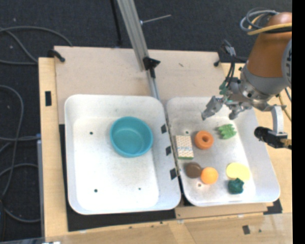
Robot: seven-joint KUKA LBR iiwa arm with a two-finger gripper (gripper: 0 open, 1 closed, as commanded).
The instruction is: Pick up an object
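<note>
**Fingers spread wide, nothing in them**

Fingers (212, 107) are splayed open w/ nothing between them — gripper (223, 110) hangs over the back of the right bin (264, 179). Green leafy thing (226, 131) is just below it, orange ring (204, 140) nearby. Blue bowl (131, 136) sits in the left bin (84, 187) — well apart.

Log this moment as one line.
tool open, above right bin | holding nothing | nearest: green toy | left bin: blue bowl

The arm (269, 55) is cut off at the right edge above its orange band.
</note>
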